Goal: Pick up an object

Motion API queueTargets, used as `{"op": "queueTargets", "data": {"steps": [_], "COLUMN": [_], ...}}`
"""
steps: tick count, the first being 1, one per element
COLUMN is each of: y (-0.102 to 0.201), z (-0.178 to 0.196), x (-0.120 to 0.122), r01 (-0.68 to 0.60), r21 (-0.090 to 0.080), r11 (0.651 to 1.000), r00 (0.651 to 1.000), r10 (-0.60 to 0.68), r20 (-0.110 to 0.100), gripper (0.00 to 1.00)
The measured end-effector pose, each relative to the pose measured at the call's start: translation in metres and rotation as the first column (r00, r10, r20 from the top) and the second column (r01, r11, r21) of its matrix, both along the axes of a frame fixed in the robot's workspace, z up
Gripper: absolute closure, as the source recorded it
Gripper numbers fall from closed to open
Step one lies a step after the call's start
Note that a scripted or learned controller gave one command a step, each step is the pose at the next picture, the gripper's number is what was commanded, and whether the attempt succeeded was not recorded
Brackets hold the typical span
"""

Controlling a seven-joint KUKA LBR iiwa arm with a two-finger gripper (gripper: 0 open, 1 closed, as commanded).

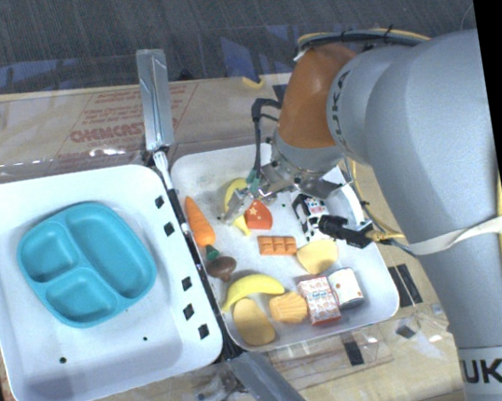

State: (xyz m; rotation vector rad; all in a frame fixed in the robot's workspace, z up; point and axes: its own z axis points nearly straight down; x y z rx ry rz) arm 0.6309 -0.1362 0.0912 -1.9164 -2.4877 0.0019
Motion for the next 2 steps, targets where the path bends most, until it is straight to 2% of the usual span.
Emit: {"op": "queueTargets", "data": {"steps": [1, 2], "y": [0.001, 0.113], "z": [0.009, 0.126], "x": [0.000, 0.028], "r01": [-0.004, -0.073], "r21": [0.001, 0.002], "r11": [1.000, 0.997], "r00": [1.000, 0.997], "r10": [0.004, 0.073], "r20": [-0.002, 0.011], "gripper": [1.00, 1.00]}}
